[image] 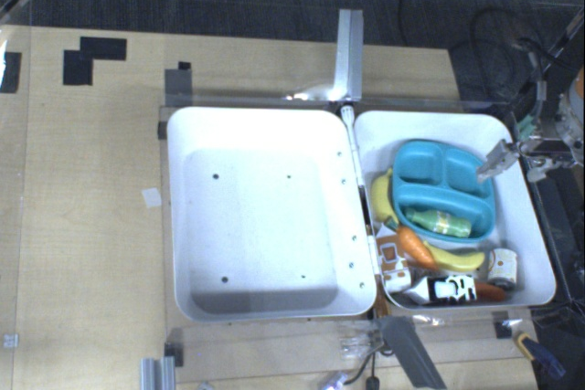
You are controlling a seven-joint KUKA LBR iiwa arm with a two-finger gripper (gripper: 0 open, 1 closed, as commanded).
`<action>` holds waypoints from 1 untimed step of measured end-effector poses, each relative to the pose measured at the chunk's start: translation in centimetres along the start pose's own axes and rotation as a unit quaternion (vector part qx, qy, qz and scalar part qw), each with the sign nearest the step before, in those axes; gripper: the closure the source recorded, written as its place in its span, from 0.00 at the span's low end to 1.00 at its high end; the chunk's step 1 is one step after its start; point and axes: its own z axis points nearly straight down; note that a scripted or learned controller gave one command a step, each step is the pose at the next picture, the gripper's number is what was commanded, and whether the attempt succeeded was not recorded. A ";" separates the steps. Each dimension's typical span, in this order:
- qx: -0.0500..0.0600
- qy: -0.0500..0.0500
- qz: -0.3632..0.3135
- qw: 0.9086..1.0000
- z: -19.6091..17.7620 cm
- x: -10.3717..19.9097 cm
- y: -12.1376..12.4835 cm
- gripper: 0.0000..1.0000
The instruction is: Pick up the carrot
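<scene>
The orange carrot (416,246) lies in the right bin (541,244), near its front left corner. It rests against a yellow banana (458,259) and just below a blue divided plate (442,184). My gripper (500,161) hangs over the right bin's right side, at the plate's far right rim. It is well apart from the carrot, up and to the right of it. Nothing shows in the gripper.
The plate holds a green item (447,221). Along the bin's front lie a black-and-white object (451,289), a red piece (491,292), a small white cup (503,267) and a printed card (391,258). The left bin (260,210) sits alongside.
</scene>
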 end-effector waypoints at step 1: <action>-0.002 0.000 -0.002 1.000 -1.1 0.0 0.2 1.00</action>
